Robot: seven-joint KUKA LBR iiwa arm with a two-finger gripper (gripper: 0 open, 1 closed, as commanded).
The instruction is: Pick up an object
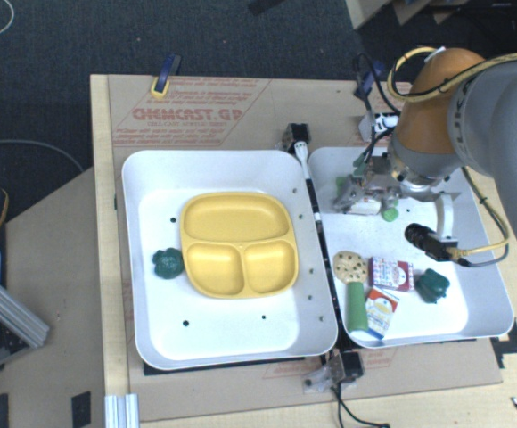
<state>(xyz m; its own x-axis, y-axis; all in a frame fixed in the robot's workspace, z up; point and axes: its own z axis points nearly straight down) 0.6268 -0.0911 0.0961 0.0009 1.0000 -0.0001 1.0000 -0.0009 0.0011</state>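
My gripper (363, 197) hangs low over the far left part of the right bin (483, 321). A small bright green piece (389, 212) lies just beside it on the right, and another bit of green (342, 185) shows at its left. Nearer the front of this bin lie a round speckled cookie (349, 266), a green cylinder (356, 307), a red and white packet (391, 274), a second small packet (381, 314) and a dark green lump (432, 284).
The left bin (143, 239) holds a yellow divided plate (238, 242) with a dark green lump (168, 262) to its left. The bins' shared wall (316, 230) runs close to the gripper's left. My arm (481, 105) covers the right bin's far right corner.
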